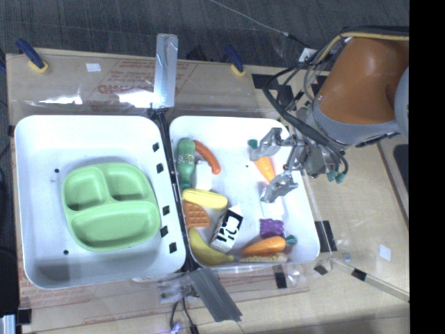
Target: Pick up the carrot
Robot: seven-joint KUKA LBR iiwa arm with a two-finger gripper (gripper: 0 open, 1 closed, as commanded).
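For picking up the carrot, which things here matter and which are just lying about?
Job: gripper; carrot; orange wedge at the gripper, possibly carrot too.
Lying about: green tray, banana, waffle, purple toy, red sausage.

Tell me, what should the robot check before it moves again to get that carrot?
1. Carrot lies in plain sight in the right bin: ok.
2. Gripper straddles it, one of its fingers on each side: ok.
3. Closed on the carrot: not ok, open.
4. Neighbours apart from the gripper, the purple toy nearest: ok.
5. Right target, given a second orange toy by the bin's near wall: cannot tell.
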